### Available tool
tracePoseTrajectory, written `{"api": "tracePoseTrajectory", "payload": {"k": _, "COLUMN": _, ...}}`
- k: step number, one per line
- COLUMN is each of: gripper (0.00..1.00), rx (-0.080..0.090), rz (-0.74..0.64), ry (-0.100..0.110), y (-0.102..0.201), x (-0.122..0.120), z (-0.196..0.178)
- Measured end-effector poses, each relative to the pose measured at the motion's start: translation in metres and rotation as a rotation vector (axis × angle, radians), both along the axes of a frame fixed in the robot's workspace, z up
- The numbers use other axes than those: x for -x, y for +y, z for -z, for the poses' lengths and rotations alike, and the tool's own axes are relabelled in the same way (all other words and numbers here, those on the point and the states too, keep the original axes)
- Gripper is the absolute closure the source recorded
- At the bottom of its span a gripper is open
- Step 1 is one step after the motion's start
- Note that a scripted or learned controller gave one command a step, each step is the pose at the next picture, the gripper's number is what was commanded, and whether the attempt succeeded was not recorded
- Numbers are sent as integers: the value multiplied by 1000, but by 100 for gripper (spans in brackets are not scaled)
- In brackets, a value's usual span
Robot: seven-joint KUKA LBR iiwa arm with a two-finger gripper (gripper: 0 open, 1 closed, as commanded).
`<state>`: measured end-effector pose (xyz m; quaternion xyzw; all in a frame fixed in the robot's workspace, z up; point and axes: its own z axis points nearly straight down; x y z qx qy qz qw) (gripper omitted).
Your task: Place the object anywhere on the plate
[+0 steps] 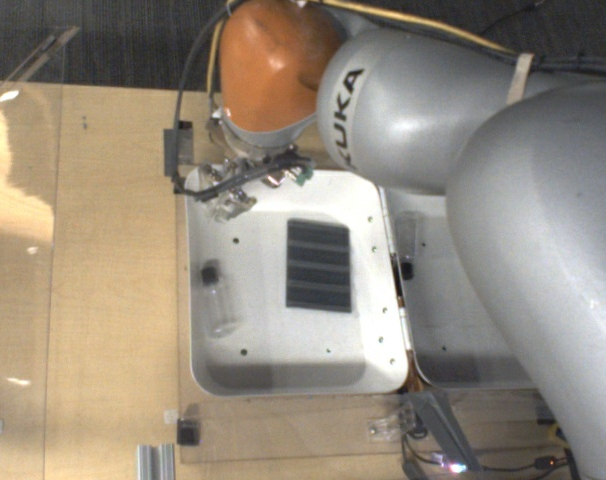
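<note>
A small clear bottle (217, 303) with a dark cap lies on the floor of the left bin, near its left wall. The plate (318, 265), a dark grey ribbed rectangle, lies flat in the middle of the same bin, to the right of the bottle. My gripper (230, 194) hangs over the bin's far left corner, under the orange band, well behind the bottle and apart from it. I see nothing held in it.
The left white bin (283, 373) holds the bottle and the plate. The right bin (438, 348) is largely covered by the grey arm (483, 168). Bare wooden bench (83, 268) stretches to the left.
</note>
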<state>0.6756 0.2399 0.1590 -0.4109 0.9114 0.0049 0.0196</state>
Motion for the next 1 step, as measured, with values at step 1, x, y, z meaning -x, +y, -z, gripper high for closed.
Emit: {"api": "tracePoseTrajectory", "payload": {"k": 1, "gripper": 100, "rx": -9, "rz": 3, "ry": -11, "y": 2, "x": -3, "z": -15}}
